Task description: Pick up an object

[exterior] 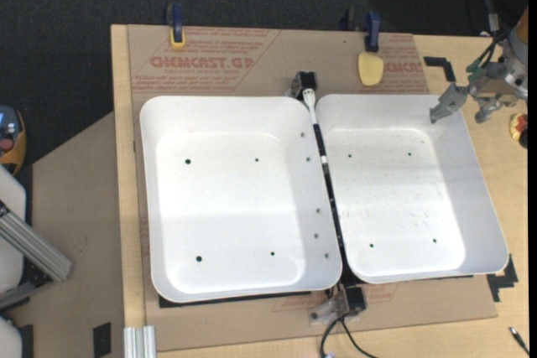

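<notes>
- The gripper (464, 106) hangs at the far right corner of the right bin (470, 180), roughly over the rim there, with the rest of the wrist off toward the right edge of the view.
- Its two fingers (445, 105) look spread apart, and nothing sits between them, so it isn't holding anything.
- It's hard to say for sure which thing is meant to be picked up. The likeliest-looking item is a pale yellowish lump (370, 68) lying on the brown board (252, 54), just behind the far edge of the right bin and right under a blue clamp (372, 28). Whether it's a loose object or part of that clamp can't be told from here.
- The lump is well to the left of the gripper and not touching it.
- The left bin (155, 180) sits beside the right one, edges nearly touching. The white floors of both show a few small dark dots, and the right one has some fine specks too.
- A black bracket (305, 83) sits at the far end of the seam between the bins, with a thin dark strip running down the seam.
- A second blue clamp (175, 17) grips the board's far edge on the left, above the red lettering.
- A cable (336, 339) trails off the near edge by the seam.
</notes>
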